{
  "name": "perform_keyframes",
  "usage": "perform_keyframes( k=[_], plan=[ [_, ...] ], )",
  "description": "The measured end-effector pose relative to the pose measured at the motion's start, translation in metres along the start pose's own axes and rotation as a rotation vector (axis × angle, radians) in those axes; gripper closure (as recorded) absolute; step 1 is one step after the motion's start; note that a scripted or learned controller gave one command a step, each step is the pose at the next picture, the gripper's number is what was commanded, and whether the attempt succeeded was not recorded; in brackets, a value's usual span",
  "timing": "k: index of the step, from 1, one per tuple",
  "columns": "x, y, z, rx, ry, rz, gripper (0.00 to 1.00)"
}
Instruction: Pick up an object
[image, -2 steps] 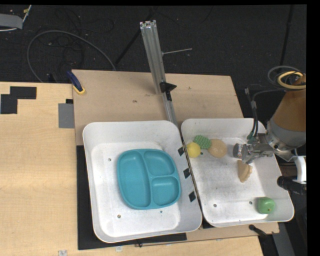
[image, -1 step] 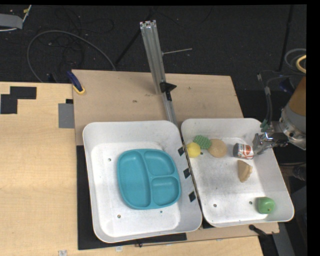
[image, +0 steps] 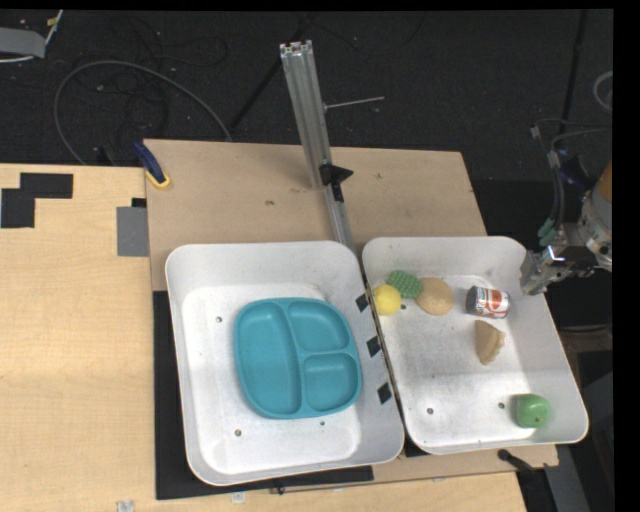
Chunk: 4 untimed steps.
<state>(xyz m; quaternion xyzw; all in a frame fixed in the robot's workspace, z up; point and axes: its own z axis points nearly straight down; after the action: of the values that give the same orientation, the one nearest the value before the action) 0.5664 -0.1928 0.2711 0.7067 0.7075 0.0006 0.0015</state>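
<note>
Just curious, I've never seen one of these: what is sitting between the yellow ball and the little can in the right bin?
In the camera view, a tan rounded lump lies between the yellow ball and the can, with a green ridged piece just above the ball.

The two bins, left (image: 190, 300) and right (image: 450, 410), look like smooth white plastic, a bit shiny. The blue tray (image: 296, 357) is smooth plastic too. The tabletop (image: 400, 190) looks like plain, dull wood. The tall post (image: 305, 110) is shiny metal. The little can (image: 488, 300) looks shiny. The green ball (image: 531, 409) looks smooth.
</note>
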Motion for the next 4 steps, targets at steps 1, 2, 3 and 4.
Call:
perform_keyframes(
  k=[1,2,3,4],
  plan=[
    [0.052,0.012,0.001,0.004,0.003,-0.004,1.00],
    [0.109,0.015,0.000,0.006,0.004,-0.004,1.00],
    [0.154,0.020,0.019,0.008,0.003,-0.003,1.00],
    [0.207,0.016,0.037,0.008,0.003,-0.004,1.00]
  ],
)
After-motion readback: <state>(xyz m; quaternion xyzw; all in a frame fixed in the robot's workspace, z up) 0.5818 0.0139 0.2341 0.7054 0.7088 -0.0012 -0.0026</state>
